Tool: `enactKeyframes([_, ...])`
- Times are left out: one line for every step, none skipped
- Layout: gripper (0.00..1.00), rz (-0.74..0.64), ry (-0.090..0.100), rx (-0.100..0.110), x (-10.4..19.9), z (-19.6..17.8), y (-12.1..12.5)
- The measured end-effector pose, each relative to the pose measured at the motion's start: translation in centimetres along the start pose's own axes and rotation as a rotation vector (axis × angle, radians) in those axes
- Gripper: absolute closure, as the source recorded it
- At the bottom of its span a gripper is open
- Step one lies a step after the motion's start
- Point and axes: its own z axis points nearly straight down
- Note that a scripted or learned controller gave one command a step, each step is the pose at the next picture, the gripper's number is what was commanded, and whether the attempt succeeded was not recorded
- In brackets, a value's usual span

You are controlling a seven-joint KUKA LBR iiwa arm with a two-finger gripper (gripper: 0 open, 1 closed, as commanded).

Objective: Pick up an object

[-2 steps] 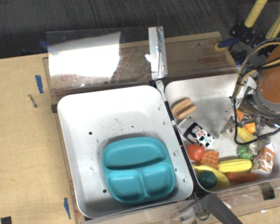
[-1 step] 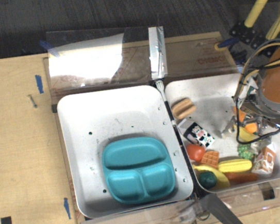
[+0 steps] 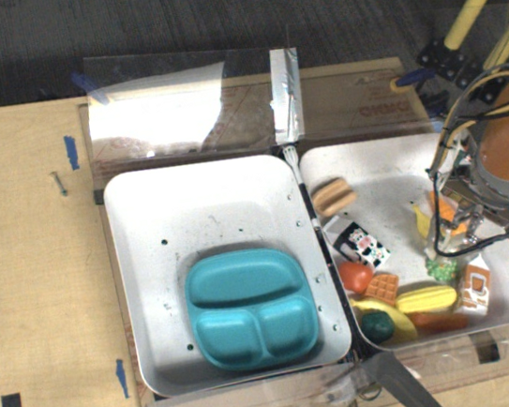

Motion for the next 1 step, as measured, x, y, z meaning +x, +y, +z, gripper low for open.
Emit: enactKeyframes([1.0,-0.082,0.005,-0.012,-6.65,-11.18,3.41])
